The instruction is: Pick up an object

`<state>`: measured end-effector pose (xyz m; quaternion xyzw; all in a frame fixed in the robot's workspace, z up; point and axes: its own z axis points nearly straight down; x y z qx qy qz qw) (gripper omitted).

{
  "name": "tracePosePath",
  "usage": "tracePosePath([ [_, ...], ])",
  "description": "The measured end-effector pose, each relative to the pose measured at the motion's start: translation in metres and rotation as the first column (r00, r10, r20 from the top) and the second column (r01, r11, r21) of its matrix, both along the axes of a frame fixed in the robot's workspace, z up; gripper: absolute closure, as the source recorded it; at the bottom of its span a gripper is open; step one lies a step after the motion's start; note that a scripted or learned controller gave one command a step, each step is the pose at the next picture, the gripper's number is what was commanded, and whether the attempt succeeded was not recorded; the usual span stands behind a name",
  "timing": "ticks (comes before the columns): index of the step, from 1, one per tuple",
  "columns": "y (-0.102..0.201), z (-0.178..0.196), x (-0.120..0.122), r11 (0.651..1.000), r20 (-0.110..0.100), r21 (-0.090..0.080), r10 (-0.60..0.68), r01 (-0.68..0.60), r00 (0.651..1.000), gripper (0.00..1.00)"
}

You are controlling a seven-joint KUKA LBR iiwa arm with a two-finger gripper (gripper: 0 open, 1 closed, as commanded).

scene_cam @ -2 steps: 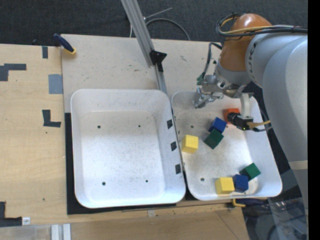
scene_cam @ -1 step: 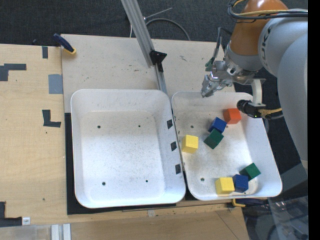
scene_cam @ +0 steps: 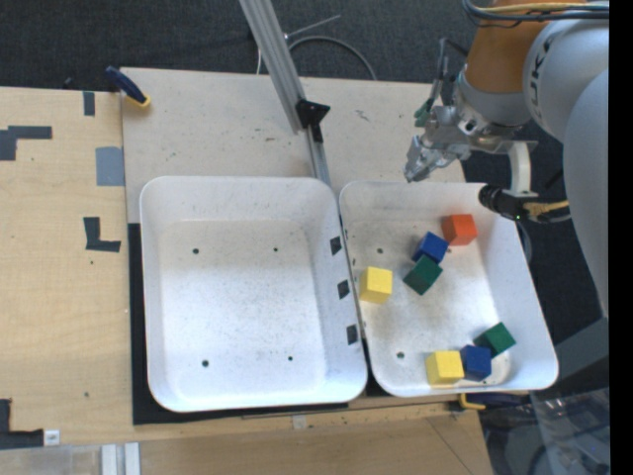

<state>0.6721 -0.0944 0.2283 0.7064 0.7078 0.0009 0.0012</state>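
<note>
Currently my tool (scene_cam: 423,162) hangs over the right bin's (scene_cam: 514,265) far rim (finger state: cannot tell). Nearest target, the orange cube (scene_cam: 459,229), lies inside the bin, toward the camera from it.

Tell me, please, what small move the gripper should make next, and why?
Probably lower toward the orange cube. The gripper hangs above the right bin's far rim with nothing between its fingers, and that cube lies nearest, with only the blue cube close beside it.
</note>
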Motion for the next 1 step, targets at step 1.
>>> tracePosePath([
  [1,0.057,0.0091,-0.0099,1.0,-0.004,0.002,0.005,-0.005,1.0,1.0],
])
